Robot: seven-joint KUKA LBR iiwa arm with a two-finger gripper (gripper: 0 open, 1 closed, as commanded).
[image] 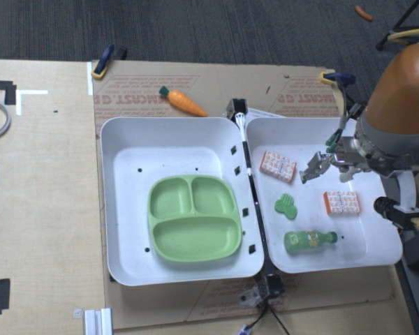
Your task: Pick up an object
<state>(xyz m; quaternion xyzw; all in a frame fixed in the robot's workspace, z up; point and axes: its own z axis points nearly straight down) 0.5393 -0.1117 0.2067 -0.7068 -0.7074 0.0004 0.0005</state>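
The right bin [377, 253] lies under the tool [313, 172], keeping its loose items within reach. Below the tool lies a green bottle [309, 240]; just beside it, two small boxes [278, 166]. Nothing is visibly gripped.

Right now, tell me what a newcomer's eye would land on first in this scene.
The pale green divided plate stands out first, lying alone in the left bin. Next comes the grey and orange arm reaching in from the right, its gripper above the right bin, among two red-and-white packets, a green bottle lying on its side and a small green toy. An orange carrot lies on the cardboard beyond the bins.
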